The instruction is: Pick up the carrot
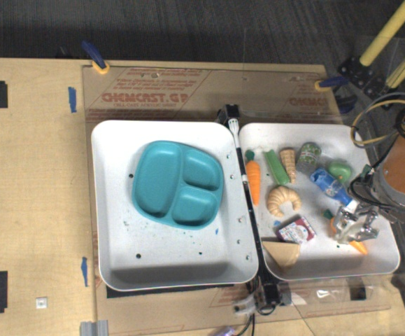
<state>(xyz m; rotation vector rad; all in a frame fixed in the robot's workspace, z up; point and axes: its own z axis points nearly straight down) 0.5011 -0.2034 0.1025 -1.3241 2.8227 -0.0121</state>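
Carrot (253, 180) lies lengthwise in the right bin (387, 261), hard against its left wall, green top pointing to the far side and orange tip to the near side. It looks like a small toy: probably light, stiff and smooth-skinned, so liable to slip or roll if pinched off-centre. The best hold is judged to be across its thick middle, fingers closing along the bin's length-free sides; the wall beside it leaves little room for a finger on that side.

A croissant (283, 199) sits just beside the carrot's tip, and a green stick-shaped vegetable (276, 166) lies near its top, crowding the approach.

The pincer (352, 226) hovers low at the bin's right side, well apart from the carrot, over a small orange piece (358, 246); whether its fingers are apart or together cannot be told.

The left bin (118, 257) holds a teal divided plate (178, 183). Both bins rest on a cardboard-covered worktop (34, 187).
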